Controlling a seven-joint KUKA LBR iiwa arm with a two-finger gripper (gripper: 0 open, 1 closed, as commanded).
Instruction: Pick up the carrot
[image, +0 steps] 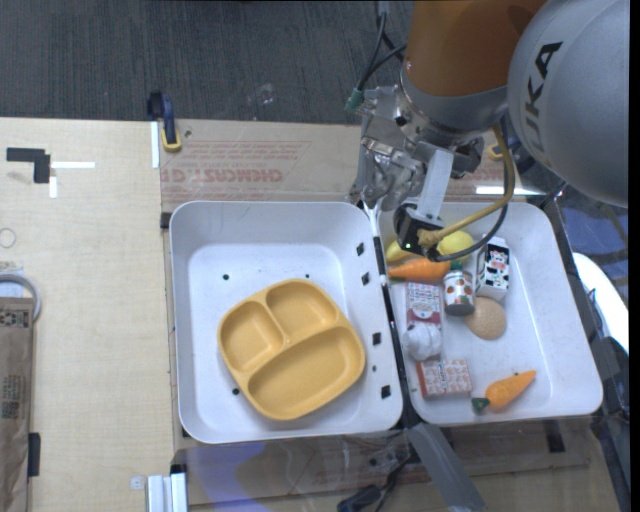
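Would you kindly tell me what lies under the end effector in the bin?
Below the end effector lies a carrot, in plain sight, with a yellow fruit beside it. Part of the fruit is covered, so its whole shape cannot be seen.

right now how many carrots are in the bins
2. One carrot lies at the right bin's far left, just below the arm. The second carrot lies near that bin's near right corner. Others may be hidden under the arm.
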